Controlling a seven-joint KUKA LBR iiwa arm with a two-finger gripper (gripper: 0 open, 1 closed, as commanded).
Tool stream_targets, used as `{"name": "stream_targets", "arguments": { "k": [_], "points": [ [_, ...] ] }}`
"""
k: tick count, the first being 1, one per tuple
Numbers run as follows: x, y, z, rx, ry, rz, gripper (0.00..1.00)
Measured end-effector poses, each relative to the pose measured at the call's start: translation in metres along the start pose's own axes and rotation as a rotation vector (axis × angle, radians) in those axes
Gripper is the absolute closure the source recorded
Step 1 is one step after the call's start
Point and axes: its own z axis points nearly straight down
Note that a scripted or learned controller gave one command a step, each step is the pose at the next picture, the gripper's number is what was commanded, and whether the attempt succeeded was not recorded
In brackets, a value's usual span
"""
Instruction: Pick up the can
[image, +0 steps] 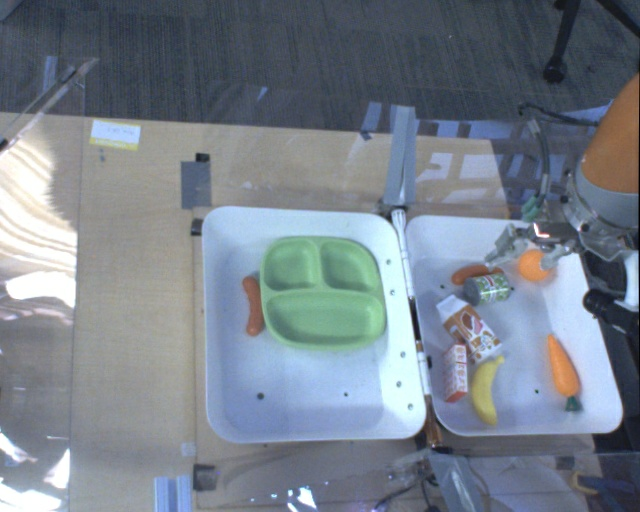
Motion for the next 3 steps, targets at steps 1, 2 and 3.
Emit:
{"name": "stream_targets", "arguments": {
  "k": [1, 2, 3],
  "points": [
    [0.016, 0.015, 0.114, -0.014, -0.003, -0.149, 0.00],
    [0.021, -0.009, 0.128, -0.043, -0.024, -0.498, 0.00],
    [0.006, -0.024, 0.132, -0.059, -0.058, -0.963, 0.00]
  ]
}}
